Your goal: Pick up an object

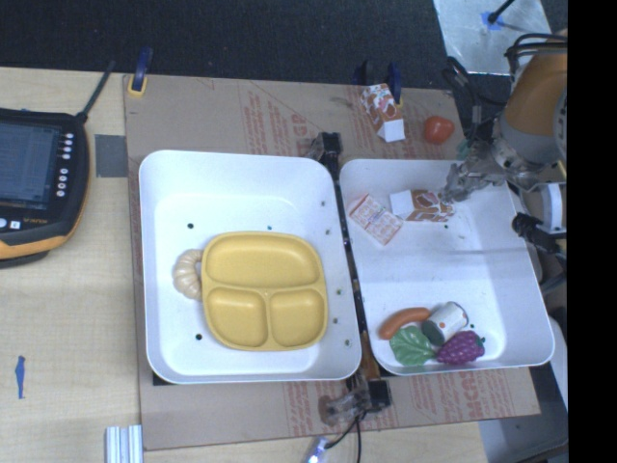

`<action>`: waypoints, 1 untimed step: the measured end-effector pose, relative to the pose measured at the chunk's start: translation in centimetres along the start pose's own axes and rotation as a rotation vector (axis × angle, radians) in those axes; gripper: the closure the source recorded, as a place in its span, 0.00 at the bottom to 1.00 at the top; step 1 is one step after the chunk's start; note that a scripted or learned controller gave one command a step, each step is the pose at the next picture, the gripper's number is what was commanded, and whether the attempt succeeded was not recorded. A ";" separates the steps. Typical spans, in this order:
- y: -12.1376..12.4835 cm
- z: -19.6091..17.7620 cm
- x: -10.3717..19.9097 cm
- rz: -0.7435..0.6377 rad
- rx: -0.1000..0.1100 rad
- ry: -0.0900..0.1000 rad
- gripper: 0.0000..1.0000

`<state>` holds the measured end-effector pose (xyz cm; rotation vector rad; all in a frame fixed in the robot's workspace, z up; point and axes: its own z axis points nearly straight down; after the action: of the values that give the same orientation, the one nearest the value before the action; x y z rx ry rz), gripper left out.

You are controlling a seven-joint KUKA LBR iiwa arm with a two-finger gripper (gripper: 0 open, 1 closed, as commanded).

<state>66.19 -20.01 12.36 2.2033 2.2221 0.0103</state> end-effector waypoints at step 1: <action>-5.3 -4.5 7.5 0.002 0.016 0.004 1.00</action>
<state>60.79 -12.52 16.78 2.2154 2.2301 -0.0036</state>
